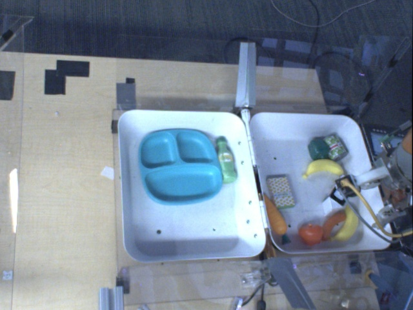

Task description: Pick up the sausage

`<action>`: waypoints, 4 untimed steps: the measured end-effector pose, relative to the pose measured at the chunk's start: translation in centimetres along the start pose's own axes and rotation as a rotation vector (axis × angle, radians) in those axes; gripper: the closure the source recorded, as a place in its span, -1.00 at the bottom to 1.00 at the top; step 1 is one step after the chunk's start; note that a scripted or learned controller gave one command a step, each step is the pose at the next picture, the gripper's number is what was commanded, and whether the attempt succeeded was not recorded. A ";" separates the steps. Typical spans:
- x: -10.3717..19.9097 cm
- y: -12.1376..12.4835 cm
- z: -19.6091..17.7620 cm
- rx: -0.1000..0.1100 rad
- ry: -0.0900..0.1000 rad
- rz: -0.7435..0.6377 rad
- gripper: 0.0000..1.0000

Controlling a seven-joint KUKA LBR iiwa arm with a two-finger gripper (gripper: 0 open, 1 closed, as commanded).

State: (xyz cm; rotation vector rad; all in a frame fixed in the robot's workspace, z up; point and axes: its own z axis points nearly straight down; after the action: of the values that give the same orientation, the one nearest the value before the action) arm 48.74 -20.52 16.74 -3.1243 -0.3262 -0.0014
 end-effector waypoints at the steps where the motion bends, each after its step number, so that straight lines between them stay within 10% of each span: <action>1: 0.0 -0.1 0.8 0.001 -0.002 0.001 -1.00; 2: 0.3 -1.6 -2.1 0.000 0.000 0.000 -1.00; 3: 1.6 -7.9 7.4 0.002 -0.001 -0.033 -1.00; 4: 1.6 -7.9 6.4 0.003 -0.001 -0.034 1.00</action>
State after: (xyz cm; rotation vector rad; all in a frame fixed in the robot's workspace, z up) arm 48.74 -12.48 10.32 -3.1152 -0.3790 0.0007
